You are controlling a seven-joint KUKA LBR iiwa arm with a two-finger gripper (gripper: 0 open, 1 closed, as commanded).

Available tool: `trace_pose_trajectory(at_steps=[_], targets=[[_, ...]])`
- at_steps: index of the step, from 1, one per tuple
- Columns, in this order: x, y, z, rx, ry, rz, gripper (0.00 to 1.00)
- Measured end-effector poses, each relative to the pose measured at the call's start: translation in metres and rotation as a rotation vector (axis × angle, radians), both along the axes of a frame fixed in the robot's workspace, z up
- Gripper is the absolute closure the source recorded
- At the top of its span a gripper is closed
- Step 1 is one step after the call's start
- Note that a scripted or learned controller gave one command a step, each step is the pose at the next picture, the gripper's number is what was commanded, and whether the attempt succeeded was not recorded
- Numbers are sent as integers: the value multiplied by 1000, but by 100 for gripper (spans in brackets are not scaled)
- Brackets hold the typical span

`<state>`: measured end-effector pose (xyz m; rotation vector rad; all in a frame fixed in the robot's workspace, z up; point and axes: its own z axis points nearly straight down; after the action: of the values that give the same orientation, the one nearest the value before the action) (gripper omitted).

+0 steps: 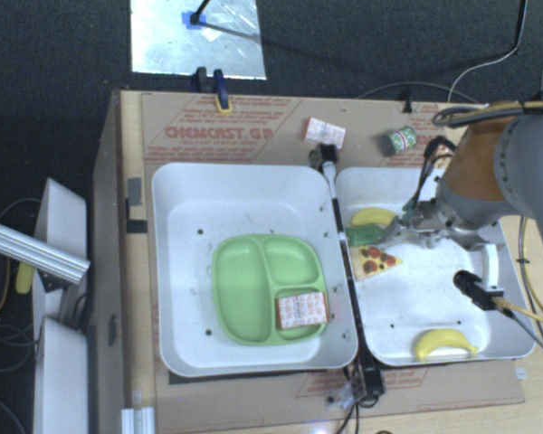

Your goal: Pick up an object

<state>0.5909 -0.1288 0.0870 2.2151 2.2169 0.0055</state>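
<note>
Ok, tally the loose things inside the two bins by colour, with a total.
Yellow: 2, a banana and a second banana
Green: 2, the divided plate and a green item
Red and white: 1, the packet
Red-spotted: 1, the pizza slice
Total: 6

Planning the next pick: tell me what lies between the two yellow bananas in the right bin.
In the camera view, the pizza slice toy, then bare white floor.

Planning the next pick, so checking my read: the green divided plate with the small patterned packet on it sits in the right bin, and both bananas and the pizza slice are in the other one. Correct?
Not quite. The camera view shows the green divided plate, with the patterned packet on it, in the left bin. Both bananas and the pizza slice are in the other one, the right bin.
</note>
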Motion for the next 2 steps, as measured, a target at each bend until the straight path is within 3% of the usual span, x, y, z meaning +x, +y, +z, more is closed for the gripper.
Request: trace_pose_trajectory(at_steps=[1, 2], targets=[[-87, -51, -3, 2, 7, 0, 0], [-70, 21, 80, 3, 4, 3, 0]])
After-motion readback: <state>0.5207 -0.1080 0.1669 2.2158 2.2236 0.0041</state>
